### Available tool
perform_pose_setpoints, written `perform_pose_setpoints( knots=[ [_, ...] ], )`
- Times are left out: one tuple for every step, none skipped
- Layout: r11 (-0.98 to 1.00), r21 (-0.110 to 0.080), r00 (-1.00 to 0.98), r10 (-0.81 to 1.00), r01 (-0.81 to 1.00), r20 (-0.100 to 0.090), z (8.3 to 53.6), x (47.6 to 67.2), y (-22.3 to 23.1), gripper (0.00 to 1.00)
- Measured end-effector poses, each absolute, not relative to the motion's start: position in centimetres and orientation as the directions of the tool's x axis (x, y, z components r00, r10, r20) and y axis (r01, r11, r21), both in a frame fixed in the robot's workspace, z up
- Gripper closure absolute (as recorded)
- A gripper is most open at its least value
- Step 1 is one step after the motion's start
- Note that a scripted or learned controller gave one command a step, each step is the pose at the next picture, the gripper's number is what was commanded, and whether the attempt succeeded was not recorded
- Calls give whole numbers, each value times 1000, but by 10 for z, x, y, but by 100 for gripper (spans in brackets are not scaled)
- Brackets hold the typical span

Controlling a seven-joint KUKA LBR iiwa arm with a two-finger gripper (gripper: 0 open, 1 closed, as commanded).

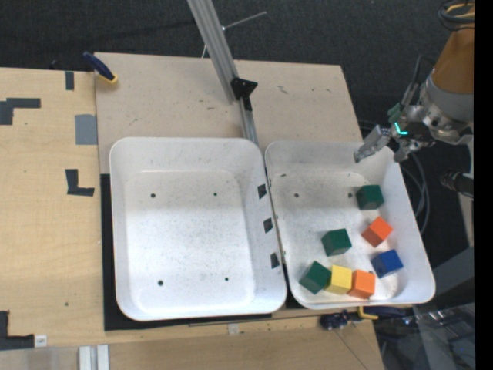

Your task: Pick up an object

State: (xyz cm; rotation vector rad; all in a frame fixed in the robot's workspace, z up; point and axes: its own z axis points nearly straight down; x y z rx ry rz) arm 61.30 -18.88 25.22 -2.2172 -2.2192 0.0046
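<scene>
The gripper (383,142) hangs over the far right corner of the right bin (308,160), just inside its rim. Its fingers stand apart with nothing between them; it holds no object.

Seven blocks lie in the right bin, all toward its right and near sides. The dark green cube (370,197) sits closest to the gripper, by the bin's right wall, below it in the view and toward the near edge. Further toward the near edge lie an orange cube (377,231), a green cube (336,242) and a blue cube (387,263). Along the near edge three blocks touch in a row: a green block (315,277), a yellow block (340,278) and an orange block (362,283).

The left bin (123,160) carries no blocks.

Judgement: the dark green cube is the shortest reach, standing apart from its neighbours. Its closeness to the right wall may hinder one finger. The cubes show no evident long axis.
</scene>
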Motion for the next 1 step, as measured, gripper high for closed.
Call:
perform_pose_setpoints(
  knots=[
    [2,-1,-2,1000,1000,-1,255,614,-189,0]
  ],
)
